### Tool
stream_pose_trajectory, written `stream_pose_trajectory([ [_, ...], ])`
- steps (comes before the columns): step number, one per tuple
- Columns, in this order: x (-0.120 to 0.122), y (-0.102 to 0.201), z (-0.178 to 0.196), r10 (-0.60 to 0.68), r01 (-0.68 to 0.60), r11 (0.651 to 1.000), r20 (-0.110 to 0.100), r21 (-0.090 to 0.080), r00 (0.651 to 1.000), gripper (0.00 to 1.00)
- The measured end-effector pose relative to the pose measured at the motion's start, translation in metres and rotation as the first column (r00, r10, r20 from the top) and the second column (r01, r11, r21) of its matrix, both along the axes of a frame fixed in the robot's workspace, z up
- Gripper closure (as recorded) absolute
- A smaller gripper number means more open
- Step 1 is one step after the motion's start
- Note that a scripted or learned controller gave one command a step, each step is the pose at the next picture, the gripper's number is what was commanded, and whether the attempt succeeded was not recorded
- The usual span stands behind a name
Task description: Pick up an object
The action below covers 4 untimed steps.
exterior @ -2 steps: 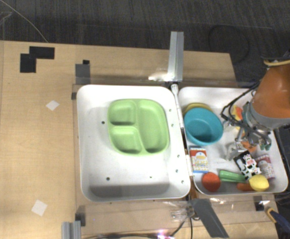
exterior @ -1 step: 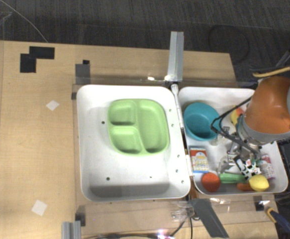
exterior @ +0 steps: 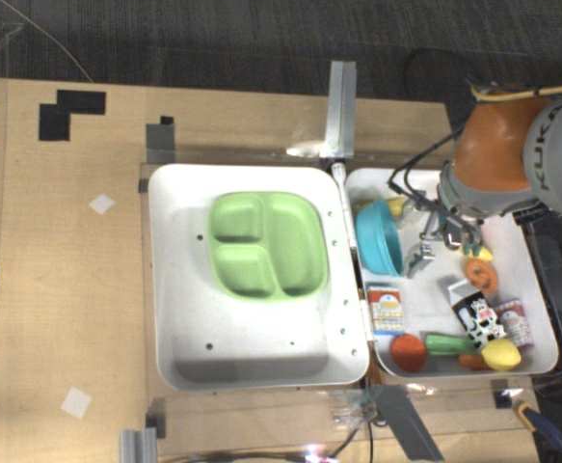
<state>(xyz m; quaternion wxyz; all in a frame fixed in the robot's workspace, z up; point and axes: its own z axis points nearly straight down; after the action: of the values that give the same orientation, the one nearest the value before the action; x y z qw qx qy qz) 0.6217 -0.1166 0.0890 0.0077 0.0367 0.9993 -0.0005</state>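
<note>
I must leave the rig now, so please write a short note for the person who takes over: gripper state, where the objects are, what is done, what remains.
Gripper: low in the right bin, beside the blue bowl; nothing seen between its fingers.
Objects: right bin holds the blue bowl, a small carton, a red ball, a green stick, a lemon, an orange ring. Left bin holds a green divided tray.
Done: nothing picked yet.
Left: grasp one object and lift.

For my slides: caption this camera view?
Arm's gripper hovers in the cluttered right bin; green tray fills the left bin.
</note>
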Motion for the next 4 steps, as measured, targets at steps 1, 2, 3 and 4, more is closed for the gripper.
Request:
stream_pose_trajectory([
  [1, -0.022, 0.028, 0.001, 0.074, -0.074, 0.997, 0.002, -0.007, 0.997, 0.0],
  [2, -0.041, -0.039, 0.022, -0.081, 0.081, 0.997, -0.005, 0.0, 0.997, 0.0],
  [3, -0.061, -0.027, 0.001, 0.057, -0.057, 0.998, 0.0, -0.002, 0.998, 0.0],
  [4, -0.056, -0.026, 0.016, 0.062, -0.062, 0.998, 0.017, -0.006, 0.998, 1.0],
])
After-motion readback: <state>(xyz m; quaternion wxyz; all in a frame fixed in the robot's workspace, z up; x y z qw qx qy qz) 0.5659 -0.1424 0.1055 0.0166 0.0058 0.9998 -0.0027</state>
